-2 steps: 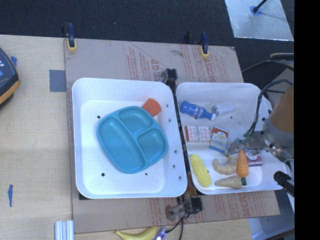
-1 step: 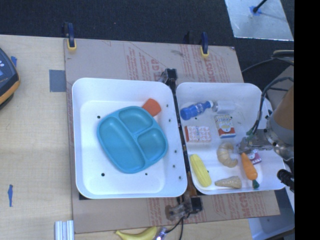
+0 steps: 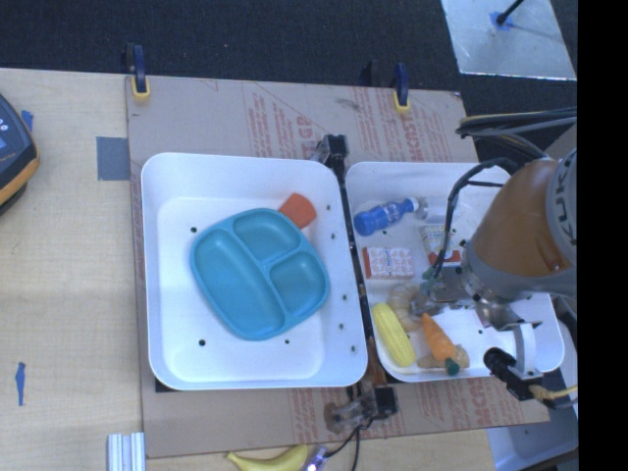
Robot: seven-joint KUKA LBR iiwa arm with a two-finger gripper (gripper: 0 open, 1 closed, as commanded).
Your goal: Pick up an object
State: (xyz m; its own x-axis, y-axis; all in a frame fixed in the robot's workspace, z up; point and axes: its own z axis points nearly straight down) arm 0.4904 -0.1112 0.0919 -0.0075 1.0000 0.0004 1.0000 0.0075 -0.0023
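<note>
Two white bins (image 3: 157, 263), one blue plate (image 3: 258, 273), one bottle (image 3: 385, 216), one corn (image 3: 392, 334), one carrot (image 3: 440, 340).

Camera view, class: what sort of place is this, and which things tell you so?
Most likely a robotics lab test bench, not a kitchen. Two white bins sit on cardboard clamped to a bench, a grey and orange robot arm reaches into the right bin, and the food there, such as the corn, looks like toys.
</note>
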